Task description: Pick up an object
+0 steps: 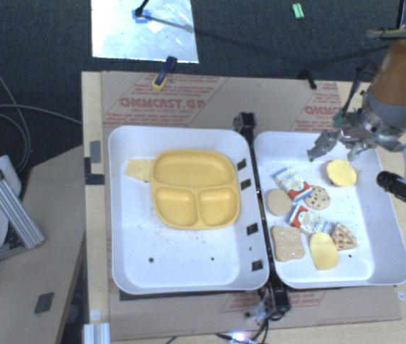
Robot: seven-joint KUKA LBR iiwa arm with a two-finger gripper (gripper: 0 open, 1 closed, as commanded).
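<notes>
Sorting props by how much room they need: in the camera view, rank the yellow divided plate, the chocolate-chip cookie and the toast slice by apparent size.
1. Yellow three-compartment plastic plate, by far the largest.
2. Tan toast-shaped slice.
3. Round chocolate-chip cookie, a little smaller than the toast; the two lie at a similar depth, so that order seems fair.

Grey arm (404, 77) reaches from the right, claw (339, 143) lowered, fingers spread.

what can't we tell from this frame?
- Two-finger gripper, camera view: too small and blurred to judge its finger gap.
- Pale yellow flat piece in the left white bin: its right part is covered by the yellow three-compartment tray.
- Small printed packets: print too small to read.
</notes>
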